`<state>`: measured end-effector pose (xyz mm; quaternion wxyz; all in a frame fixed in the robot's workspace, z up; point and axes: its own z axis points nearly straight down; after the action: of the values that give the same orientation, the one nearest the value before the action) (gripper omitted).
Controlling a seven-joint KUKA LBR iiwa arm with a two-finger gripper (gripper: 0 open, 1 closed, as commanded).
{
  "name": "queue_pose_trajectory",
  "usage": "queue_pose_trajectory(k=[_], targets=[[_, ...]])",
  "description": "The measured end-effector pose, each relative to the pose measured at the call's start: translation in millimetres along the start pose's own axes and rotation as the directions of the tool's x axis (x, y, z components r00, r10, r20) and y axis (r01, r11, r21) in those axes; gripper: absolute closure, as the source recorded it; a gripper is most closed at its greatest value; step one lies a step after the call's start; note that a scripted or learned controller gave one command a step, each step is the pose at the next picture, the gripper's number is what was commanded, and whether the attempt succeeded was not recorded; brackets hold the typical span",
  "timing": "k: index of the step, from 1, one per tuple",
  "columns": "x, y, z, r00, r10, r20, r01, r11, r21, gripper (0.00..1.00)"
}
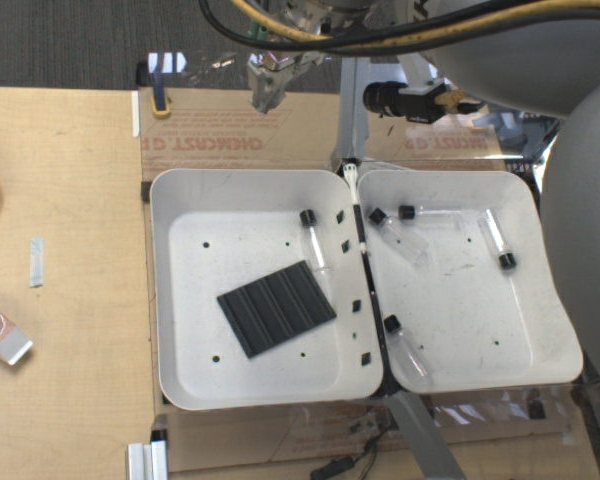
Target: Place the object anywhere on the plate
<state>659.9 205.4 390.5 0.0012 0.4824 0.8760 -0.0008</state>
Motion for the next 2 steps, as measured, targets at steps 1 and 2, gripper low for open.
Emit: queue_pose_trajectory(k=[1,2], targets=[[30,-22,-8,0.991,-0.133,-0.001,0.133,0.991,0.001,1.00],[-16,-33,16,0.976,-0.218,-0.001,0.218,0.976,0.002,1.00]])
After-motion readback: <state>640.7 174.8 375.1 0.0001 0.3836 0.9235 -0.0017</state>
